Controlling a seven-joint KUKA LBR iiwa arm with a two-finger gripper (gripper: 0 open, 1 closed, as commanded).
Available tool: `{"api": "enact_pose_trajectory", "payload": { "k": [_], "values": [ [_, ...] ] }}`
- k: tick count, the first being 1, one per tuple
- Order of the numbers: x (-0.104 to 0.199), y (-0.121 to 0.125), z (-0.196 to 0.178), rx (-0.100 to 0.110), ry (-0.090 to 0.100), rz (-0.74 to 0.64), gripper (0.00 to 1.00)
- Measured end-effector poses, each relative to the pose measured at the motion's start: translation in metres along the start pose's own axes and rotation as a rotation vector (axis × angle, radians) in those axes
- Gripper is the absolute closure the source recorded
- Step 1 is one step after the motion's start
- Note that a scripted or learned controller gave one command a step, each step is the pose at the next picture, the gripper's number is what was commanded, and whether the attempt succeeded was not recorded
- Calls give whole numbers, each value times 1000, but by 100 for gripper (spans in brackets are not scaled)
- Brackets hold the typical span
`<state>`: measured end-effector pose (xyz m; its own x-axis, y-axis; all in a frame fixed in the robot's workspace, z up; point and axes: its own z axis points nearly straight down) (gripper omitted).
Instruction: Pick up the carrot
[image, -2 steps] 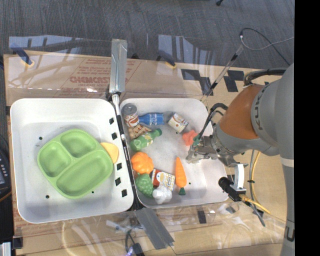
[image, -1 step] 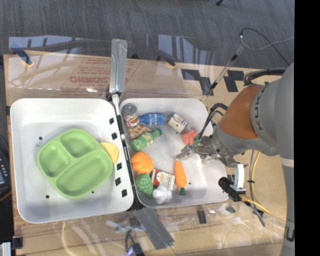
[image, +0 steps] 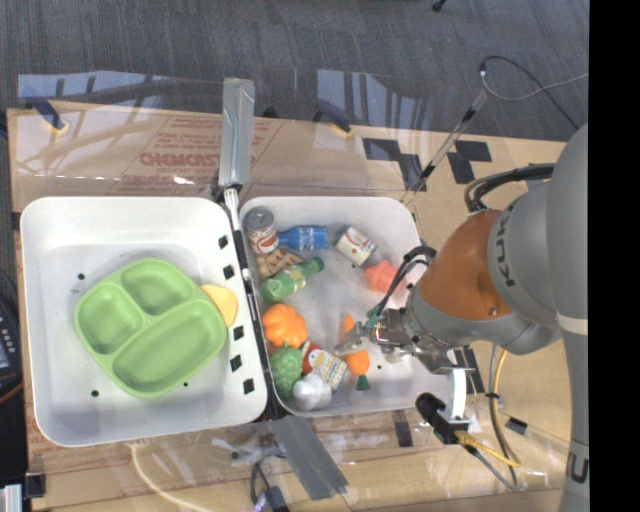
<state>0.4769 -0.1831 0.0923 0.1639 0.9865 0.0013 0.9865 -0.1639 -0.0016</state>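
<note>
Your gripper (image: 362, 341) is down in the right bin (image: 400, 215), fingers clamped on the carrot (image: 356, 361) at the bin's five o'clock, just beside the orange pumpkin (image: 283, 324).

There are two white bins (image: 60, 240). The left bin holds one green divided plate (image: 150, 325) and one yellow piece (image: 222, 300). The right bin holds one can (image: 262, 232), one blue bottle (image: 303, 238), one green bottle (image: 288, 282), one orange pumpkin (image: 282, 325) and one carrot (image: 358, 362).
</note>
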Motion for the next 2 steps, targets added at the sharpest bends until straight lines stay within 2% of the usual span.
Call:
{"api": "enact_pose_trajectory", "payload": {
  "k": [1, 2],
  "values": [
    [0, 1, -10, 0, -1, -6, 100],
    [46, -7, -125, -1, 0, -40, 100]
  ]
}}
